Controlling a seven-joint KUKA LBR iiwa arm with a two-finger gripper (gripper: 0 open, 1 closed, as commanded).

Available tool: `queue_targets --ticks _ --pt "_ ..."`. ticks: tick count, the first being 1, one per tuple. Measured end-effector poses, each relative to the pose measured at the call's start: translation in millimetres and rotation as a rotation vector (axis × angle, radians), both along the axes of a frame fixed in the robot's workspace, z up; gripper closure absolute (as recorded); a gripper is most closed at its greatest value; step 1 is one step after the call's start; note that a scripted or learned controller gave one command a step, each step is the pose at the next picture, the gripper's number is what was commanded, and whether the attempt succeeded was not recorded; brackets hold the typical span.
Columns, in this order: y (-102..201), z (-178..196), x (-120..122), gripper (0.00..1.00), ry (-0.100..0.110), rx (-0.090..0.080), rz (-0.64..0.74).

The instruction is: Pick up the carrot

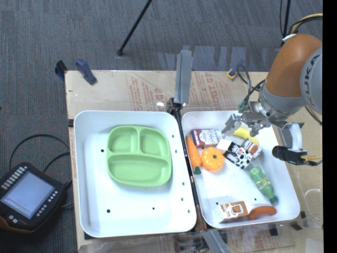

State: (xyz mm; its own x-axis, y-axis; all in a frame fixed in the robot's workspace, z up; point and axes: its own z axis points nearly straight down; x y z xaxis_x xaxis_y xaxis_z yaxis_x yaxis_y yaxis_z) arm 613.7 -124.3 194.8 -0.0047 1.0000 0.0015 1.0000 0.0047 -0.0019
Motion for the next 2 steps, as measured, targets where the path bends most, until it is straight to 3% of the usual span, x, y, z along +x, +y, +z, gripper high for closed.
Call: queue_targets --ticks 1,2 --pt "35.0 -85.3 -63.0 0.0 0.001 0.001 0.254" --pt "32.2 -75.5 -63.0 1.0 0.001 0.002 0.245"
